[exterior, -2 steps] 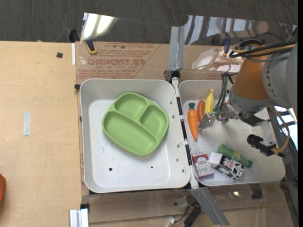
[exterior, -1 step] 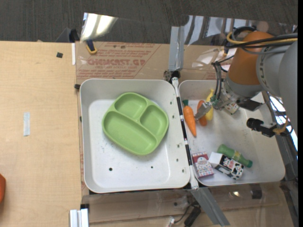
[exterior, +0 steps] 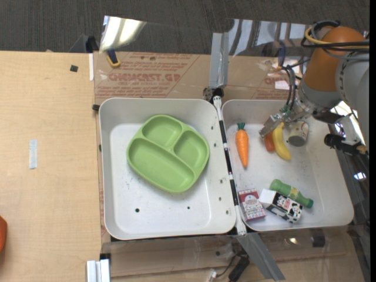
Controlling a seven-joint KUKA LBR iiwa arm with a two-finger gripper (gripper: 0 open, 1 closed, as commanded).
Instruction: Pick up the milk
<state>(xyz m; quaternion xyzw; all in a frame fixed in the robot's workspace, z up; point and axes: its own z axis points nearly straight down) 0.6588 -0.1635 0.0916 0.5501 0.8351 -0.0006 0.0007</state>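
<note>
The milk (exterior: 287,207) is a small white carton with black cow spots, lying on its side near the front edge of the right bin (exterior: 329,175). My gripper (exterior: 279,124) hangs over the back of that bin, right above a yellow banana (exterior: 282,146) and a red item (exterior: 269,142). It is well behind the milk and apart from it. The arm's orange band (exterior: 326,60) rises above the gripper at the upper right.
An orange carrot (exterior: 241,145) lies at the right bin's left side. A red-and-white box (exterior: 251,205) and a green item (exterior: 292,193) lie beside the milk. A grey cylinder (exterior: 297,133) sits by the banana. A green divided plate (exterior: 168,152) rests in the left bin (exterior: 117,216).
</note>
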